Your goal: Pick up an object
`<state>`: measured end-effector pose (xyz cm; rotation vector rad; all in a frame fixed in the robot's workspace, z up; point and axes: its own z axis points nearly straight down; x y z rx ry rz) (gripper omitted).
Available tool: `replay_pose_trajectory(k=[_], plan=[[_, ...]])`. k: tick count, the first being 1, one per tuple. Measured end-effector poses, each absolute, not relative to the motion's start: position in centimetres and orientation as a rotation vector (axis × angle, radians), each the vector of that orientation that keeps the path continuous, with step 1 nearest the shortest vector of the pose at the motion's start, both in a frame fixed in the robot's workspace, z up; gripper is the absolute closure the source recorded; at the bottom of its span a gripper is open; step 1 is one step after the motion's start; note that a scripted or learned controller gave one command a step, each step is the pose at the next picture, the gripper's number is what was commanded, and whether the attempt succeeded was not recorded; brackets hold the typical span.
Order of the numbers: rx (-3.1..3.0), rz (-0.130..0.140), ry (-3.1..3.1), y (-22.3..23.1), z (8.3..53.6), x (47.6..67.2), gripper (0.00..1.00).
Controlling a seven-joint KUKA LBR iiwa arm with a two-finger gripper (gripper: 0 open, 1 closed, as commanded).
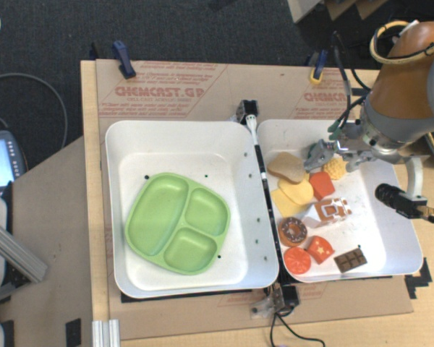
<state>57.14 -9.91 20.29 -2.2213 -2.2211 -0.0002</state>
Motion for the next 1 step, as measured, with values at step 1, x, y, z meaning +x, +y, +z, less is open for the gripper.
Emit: replay_pose_trajectory(k=[1], plan=[[-2.235,-0.019,-2.238,-10.82,10.52,51.95,0.0]])
